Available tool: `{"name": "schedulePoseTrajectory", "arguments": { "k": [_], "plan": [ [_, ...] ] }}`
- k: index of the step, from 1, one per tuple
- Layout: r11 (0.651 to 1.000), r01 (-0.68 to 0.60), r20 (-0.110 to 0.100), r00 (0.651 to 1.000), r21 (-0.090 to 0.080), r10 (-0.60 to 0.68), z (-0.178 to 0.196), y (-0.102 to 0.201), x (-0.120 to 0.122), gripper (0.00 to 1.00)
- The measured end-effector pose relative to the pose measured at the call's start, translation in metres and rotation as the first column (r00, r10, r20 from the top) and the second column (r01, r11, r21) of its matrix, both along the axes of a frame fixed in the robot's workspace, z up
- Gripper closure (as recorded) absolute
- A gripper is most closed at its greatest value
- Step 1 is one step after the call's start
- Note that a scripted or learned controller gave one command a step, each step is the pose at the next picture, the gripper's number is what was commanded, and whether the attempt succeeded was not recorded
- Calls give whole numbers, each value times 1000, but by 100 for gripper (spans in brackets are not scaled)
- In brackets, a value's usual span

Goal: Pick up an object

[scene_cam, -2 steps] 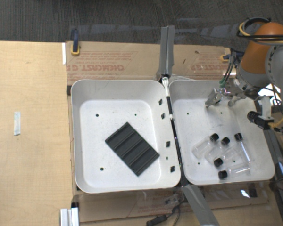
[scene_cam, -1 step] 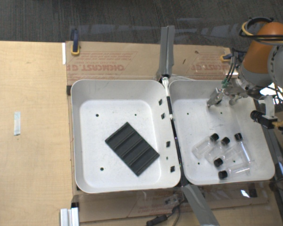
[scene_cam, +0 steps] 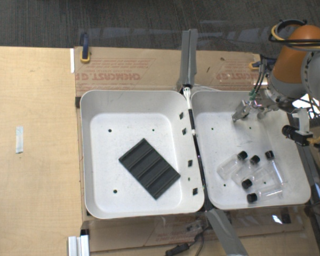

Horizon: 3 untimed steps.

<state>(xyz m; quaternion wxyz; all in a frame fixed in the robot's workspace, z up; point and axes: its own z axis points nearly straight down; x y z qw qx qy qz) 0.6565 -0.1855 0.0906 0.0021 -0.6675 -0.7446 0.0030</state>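
A black ribbed slab (scene_cam: 149,168) lies flat and turned at an angle in the middle of the left bin (scene_cam: 98,143). Several clear plastic tubes with black caps (scene_cam: 252,175) lie clustered in the near right part of the right bin (scene_cam: 216,124). My gripper (scene_cam: 250,112) hangs over the far side of the right bin, under the orange band of the arm (scene_cam: 298,52). It is open, its fingers spread with nothing between them. It stands well behind the tubes and apart from them.
A grey divider bar (scene_cam: 189,57) runs between the two bins at the back. Brown cardboard (scene_cam: 128,71) lies behind the bins and a wooden bench top (scene_cam: 32,143) stretches to the left. Cables (scene_cam: 304,127) hang near the right bin's right rim.
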Motion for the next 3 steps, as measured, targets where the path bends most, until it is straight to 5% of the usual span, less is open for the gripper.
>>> {"name": "schedulePoseTrajectory", "arguments": {
  "k": [1,2,3],
  "plan": [
    [1000,-7,8,1000,1,7,2,-9,-22,0],
    [1000,-5,9,1000,0,5,11,-10,-22,100],
    [1000,-5,8,1000,0,5,11,-10,-22,0]
  ]
}}
